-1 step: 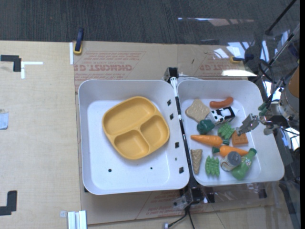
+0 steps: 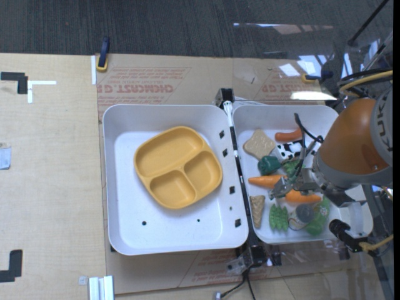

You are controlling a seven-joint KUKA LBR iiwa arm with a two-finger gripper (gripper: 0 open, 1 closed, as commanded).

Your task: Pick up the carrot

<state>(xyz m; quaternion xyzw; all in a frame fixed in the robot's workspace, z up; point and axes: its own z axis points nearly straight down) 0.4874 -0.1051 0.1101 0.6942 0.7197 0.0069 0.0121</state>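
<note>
An orange carrot point(image 2: 265, 181) lies in the right bin point(image 2: 247, 125), its tip pointing left, just below a green pepper point(image 2: 270, 165). My gripper point(image 2: 289, 189) hangs low over the bin, right at the carrot's thick right end. A second orange piece point(image 2: 304, 199) lies just right of and below the gripper. The grey and orange arm point(image 2: 353, 145) hides the bin's right side.
The right bin also holds a bread slice point(image 2: 259, 145), a red sausage point(image 2: 289, 135), a black-and-white piece point(image 2: 289, 151), a tan wedge point(image 2: 257, 209) and green lettuce point(image 2: 279, 218). In the left bin point(image 2: 125, 230) lies a yellow divided plate point(image 2: 178, 166).
</note>
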